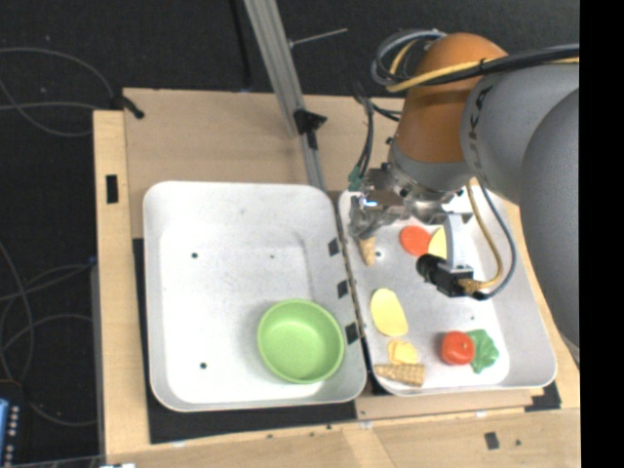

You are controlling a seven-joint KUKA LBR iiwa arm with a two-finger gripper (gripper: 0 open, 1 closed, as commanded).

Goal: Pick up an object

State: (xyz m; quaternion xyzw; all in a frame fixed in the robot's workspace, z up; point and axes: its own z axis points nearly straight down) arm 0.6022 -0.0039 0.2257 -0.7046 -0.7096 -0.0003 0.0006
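Note:
My gripper (pixel 367 230) hangs low over the far left part of the right bin (pixel 522 359), below the orange-banded wrist. A small tan object (pixel 369 253) lies just beneath the fingertips, close to the bin's left wall; I cannot see whether it is gripped. Further right lie an orange-red piece (pixel 415 239) and a yellow wedge (pixel 439 243). A yellow oval piece (pixel 388 311) rests mid-bin, with a waffle-like biscuit (pixel 403 371) and a small yellow chunk (pixel 400 351) near the front. A red tomato with a green leaf (pixel 464 348) sits at the front right.
The left bin (pixel 195 222) holds a green bowl (pixel 300 340) at its front right corner. A black clip-like part (pixel 444 275) on a cable hangs over the right bin. A grey metal pole (pixel 283 76) rises behind the bins.

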